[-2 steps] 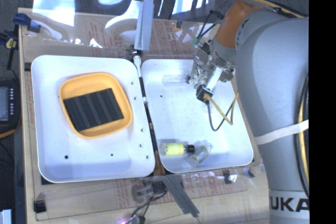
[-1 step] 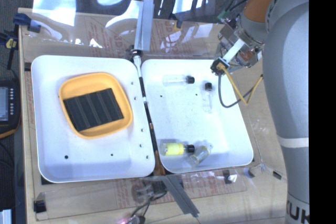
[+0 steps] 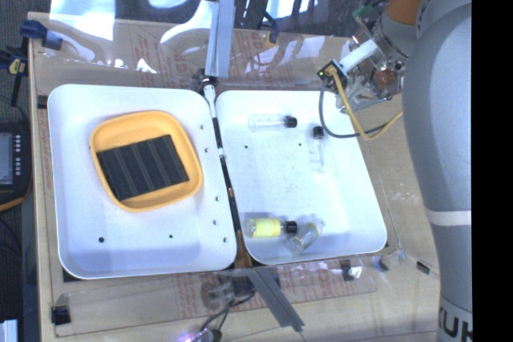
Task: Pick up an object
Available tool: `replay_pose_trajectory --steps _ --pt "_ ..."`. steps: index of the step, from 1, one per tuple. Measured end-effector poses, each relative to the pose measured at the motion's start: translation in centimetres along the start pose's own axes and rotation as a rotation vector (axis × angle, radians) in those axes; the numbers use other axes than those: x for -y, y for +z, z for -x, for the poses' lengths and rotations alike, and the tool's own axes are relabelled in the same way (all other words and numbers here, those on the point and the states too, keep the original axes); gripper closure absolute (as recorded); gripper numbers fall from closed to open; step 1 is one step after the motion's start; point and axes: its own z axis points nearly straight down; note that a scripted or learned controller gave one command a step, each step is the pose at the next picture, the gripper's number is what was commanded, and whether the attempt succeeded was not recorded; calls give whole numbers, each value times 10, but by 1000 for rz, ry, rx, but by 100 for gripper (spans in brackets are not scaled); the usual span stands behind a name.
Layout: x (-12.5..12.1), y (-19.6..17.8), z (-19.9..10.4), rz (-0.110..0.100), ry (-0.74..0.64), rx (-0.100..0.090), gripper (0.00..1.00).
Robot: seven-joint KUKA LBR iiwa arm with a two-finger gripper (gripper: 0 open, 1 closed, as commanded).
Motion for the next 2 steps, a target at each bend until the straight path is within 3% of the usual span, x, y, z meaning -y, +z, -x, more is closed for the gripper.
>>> replay_pose_trajectory --steps 1,2 --pt "-1 17 -7 -1 -449 1 100" --pt "0 8 -8 -5 -456 3 100"
